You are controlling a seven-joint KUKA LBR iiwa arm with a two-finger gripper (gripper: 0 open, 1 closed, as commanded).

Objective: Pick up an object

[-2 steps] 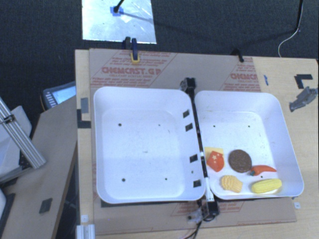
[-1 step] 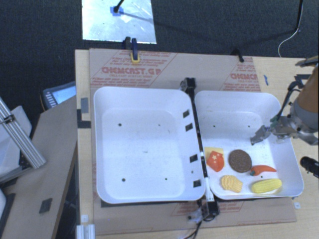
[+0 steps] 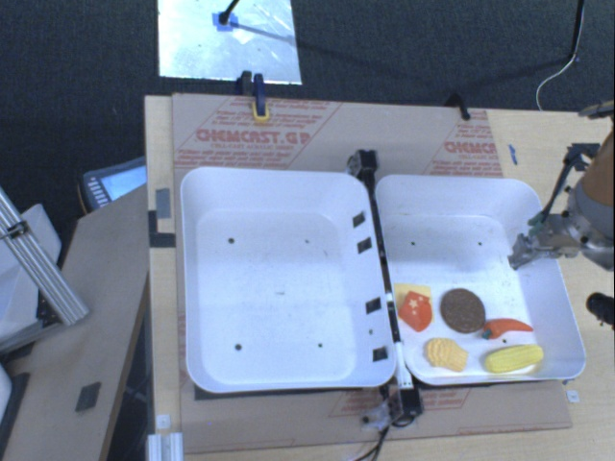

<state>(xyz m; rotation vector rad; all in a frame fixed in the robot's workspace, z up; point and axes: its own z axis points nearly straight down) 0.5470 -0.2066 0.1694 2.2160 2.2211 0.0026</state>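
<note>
Several small items lie at the near end of the right bin (image 3: 452,209): a yellow and red slice (image 3: 414,306), a brown round disc (image 3: 463,309), a red pepper-like piece (image 3: 505,327), a yellow corn cob (image 3: 513,357) and a pale yellow ridged piece (image 3: 446,354). My gripper (image 3: 527,252) hangs at the right bin's right wall, above and to the right of the items, apart from all of them. Nothing shows between its fingers.
The left bin (image 3: 279,277) sits beside the right one, with black clips (image 3: 373,305) along the shared edge. Both rest on a cardboard sheet (image 3: 317,137) on the bench. A shiny metal plate (image 3: 229,27) lies beyond the bench.
</note>
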